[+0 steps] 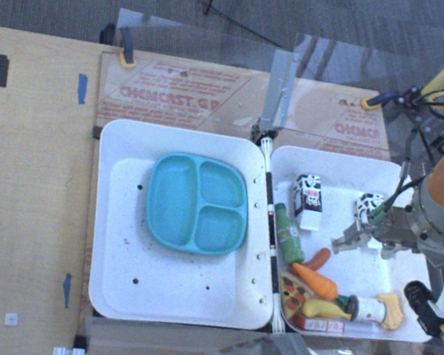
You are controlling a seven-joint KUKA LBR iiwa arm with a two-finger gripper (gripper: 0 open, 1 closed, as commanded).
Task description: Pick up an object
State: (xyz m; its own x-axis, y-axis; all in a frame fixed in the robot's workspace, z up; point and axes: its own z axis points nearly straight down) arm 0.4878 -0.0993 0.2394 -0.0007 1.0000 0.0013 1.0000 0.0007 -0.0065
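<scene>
I see the gripper (355,238) low over the right bin (347,168), its fingers spread open with nothing between them. Using the carrot (316,281) as my landmark: the gripper hangs just up and right of it, over bare white floor, which is the most open room in that bin. A green bottle (286,233) lies up-left of the carrot along the divider wall, and a cow-print carton (309,200) sits further up. A pizza slice (294,295), a banana (324,309) and a tube (368,308) crowd the near wall below the carrot. Far left of it, the left bin (116,223) holds a blue tray (198,204), with free floor around it.
</scene>
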